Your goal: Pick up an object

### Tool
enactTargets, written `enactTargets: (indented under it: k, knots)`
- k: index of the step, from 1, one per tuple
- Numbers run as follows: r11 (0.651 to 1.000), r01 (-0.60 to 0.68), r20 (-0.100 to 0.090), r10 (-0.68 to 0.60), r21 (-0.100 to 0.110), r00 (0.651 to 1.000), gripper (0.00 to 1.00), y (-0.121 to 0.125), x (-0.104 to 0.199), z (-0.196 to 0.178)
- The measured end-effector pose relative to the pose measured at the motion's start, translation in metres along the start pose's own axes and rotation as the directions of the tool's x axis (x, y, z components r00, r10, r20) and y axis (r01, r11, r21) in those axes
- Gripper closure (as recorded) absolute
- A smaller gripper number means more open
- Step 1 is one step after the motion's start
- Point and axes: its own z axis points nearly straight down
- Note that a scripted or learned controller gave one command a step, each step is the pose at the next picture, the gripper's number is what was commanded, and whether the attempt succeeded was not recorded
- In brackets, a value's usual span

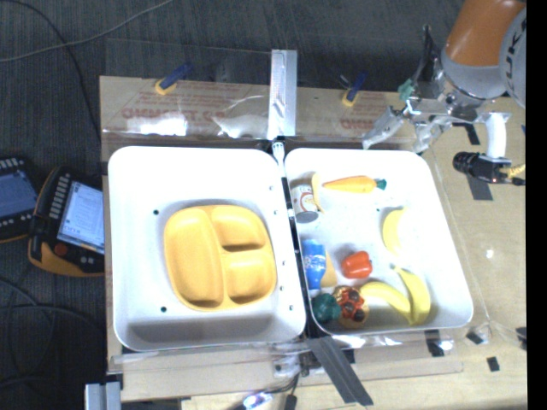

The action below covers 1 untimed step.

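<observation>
My gripper (396, 140) hangs above the back rim of the right bin (444, 229), its two thin fingers spread open with nothing between them. Below it in that bin lie an orange carrot (349, 184), a small yellow banana piece (391, 229), a red pepper (357, 265), a pair of bananas (403, 295), a blue and white bottle (314, 260), a small can (305, 202), a dark green item (325, 307) and a brown-red fruit (350, 306). The carrot lies nearest the gripper, a little to its front left.
The left bin (137, 229) holds a yellow divided plate (220, 254). A ridge (289, 229) separates the two bins. A handheld pendant (64, 225) lies on the floor at far left. Clamps and plastic sheet line the bench's back edge (222, 109).
</observation>
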Motion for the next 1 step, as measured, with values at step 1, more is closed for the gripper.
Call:
enactTargets:
  k: [1]
  knots:
    - [0.999,0.052,0.002,-0.052,0.001,0.999,0.0,-0.0411,-0.0219,0.0966]
